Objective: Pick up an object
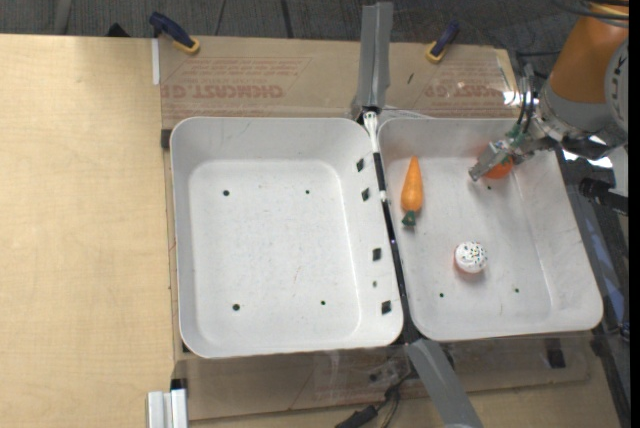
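Closed on a small orange-red object [499, 169] at the tips of the gripper [489, 167]; carrot [411, 186] left of the fingers, long axis crosswise to that reach.

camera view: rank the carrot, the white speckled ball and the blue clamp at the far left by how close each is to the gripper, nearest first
Measured from the gripper, over the right bin's far part:
1. Carrot, to the gripper's left in the camera view, by the bin divider. The white speckled ball, toward the near edge of the same bin, is about as close; too close to call.
2. Blue clamp, far off at the cardboard's far left corner.
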Controlling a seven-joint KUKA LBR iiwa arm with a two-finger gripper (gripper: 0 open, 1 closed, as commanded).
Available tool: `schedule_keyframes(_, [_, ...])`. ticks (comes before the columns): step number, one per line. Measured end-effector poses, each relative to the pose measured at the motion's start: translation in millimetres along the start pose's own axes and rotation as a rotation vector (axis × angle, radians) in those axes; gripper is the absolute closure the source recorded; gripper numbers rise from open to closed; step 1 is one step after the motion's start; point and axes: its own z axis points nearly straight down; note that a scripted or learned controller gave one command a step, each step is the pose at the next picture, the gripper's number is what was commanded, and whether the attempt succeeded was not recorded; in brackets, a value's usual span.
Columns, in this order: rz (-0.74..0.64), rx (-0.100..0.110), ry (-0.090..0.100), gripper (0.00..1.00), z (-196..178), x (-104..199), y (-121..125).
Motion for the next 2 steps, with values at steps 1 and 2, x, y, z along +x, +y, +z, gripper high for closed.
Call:
schedule_keyframes(1, [0.0, -0.003, -0.003, 1.0, -9.4, -0.7, 0.4])
schedule_keyframes(2, [0.061, -0.002, -0.003, 1.0, -94.5, 15.1, 1.6])
